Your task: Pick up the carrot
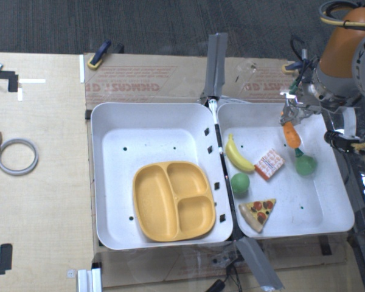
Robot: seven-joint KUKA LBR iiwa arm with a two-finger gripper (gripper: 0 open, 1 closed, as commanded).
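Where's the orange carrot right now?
In the camera view, the orange carrot is in the right white bin, near its far right corner, just below the gripper and above the green round fruit.

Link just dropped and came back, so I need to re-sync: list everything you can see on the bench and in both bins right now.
carrot: 1, orange, right bin, far side, just under the hand
banana: 1, yellow, right bin, left side
green ball: 1, green, right bin, below the banana
green round item: 1, green, right bin, below the carrot
small box: 1, red and white, right bin, middle
pizza slice: 1, tan with red spots, right bin, near side
divided plate: 1, yellow, left bin
tape roll: 1, grey, bench at left
hand: 1, grey, above the carrot
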